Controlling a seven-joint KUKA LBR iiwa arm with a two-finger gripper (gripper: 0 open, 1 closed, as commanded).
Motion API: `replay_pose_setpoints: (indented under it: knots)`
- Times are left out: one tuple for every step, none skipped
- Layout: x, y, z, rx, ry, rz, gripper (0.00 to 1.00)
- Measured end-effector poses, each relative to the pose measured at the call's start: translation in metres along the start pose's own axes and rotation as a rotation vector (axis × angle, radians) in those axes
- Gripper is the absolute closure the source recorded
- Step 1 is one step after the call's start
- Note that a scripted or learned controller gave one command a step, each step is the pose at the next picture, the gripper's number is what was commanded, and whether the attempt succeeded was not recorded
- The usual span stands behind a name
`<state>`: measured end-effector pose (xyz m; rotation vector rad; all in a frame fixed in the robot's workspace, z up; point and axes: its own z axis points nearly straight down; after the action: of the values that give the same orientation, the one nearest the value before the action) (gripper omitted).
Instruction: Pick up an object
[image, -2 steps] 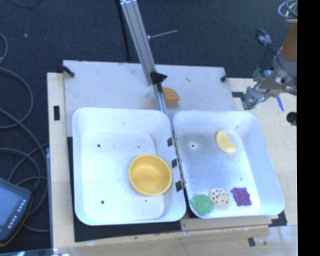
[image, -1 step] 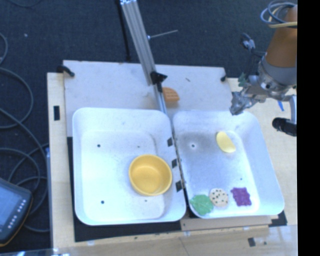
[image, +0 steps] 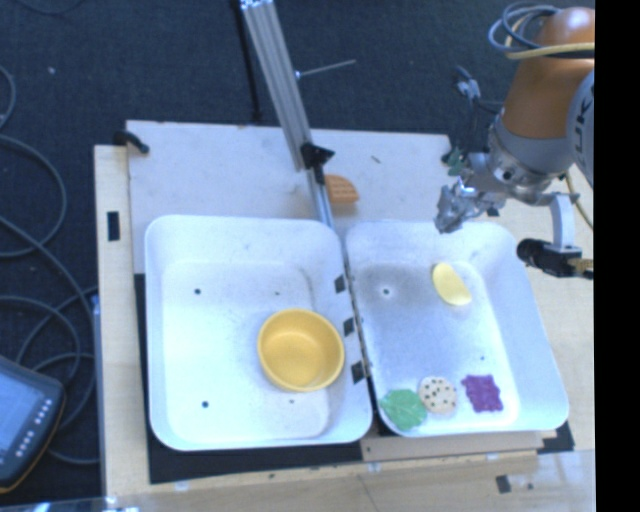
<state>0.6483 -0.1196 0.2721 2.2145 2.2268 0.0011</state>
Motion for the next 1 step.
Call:
replay_pose_setpoints:
  knots:
    - [0.0566, -0.0149, -0.0045, 0.0, 0.002, -0.002, 1.0]
